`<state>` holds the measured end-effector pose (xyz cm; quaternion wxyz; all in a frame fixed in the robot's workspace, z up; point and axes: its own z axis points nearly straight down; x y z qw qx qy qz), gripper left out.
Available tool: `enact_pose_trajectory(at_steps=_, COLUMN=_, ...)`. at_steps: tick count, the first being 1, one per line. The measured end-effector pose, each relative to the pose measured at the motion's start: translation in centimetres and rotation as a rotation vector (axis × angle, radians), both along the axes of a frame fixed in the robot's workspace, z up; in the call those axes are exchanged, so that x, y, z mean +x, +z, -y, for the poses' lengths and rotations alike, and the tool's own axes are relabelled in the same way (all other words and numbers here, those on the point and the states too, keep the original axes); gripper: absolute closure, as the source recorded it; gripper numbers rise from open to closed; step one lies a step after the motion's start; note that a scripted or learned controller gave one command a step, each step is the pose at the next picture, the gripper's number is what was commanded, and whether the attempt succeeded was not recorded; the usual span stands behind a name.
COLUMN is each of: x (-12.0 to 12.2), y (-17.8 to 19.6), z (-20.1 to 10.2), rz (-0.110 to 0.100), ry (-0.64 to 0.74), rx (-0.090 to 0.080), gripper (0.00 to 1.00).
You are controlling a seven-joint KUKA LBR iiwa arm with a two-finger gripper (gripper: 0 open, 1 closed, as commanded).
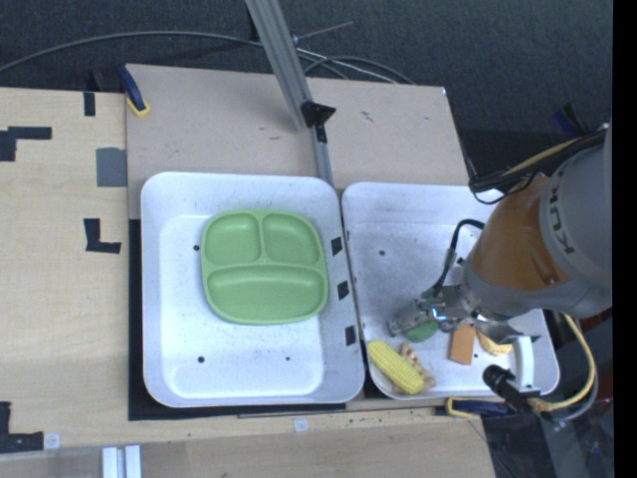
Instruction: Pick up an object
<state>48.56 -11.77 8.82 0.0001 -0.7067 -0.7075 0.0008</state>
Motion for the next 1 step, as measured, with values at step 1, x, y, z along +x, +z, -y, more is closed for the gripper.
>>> enact_pose_trajectory(at_steps=1, x=-0.02, y=1.08, z=-0.07, rz=-0.002, ry=0.000, rx=0.002, gripper=1.00)
